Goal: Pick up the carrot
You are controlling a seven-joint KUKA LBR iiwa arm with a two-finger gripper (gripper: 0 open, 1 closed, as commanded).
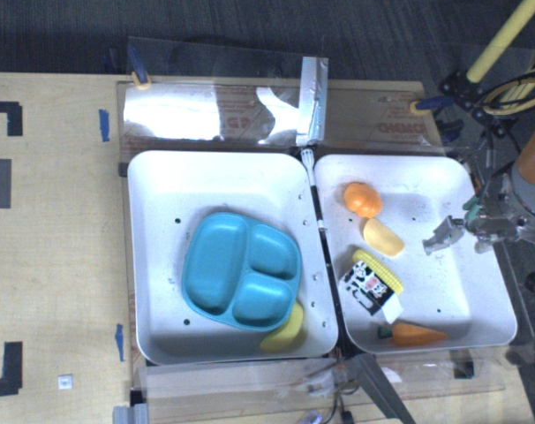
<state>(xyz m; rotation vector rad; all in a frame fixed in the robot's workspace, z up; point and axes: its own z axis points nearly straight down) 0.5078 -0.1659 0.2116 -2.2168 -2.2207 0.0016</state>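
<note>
Carrot (412, 332) seen lying flat at near edge of right bin (488, 325), beside black-white card (368, 287). Gripper (446, 235) positioned above bin's right side, well apart from carrot; fingers' state cannot be told.

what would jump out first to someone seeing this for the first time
The big blue divided plate in the left bin, partly covering a yellow item at its lower right. Then the right bin, with an orange fruit near the top, the carrot along the bottom edge, and the gripper at its right side.
</note>
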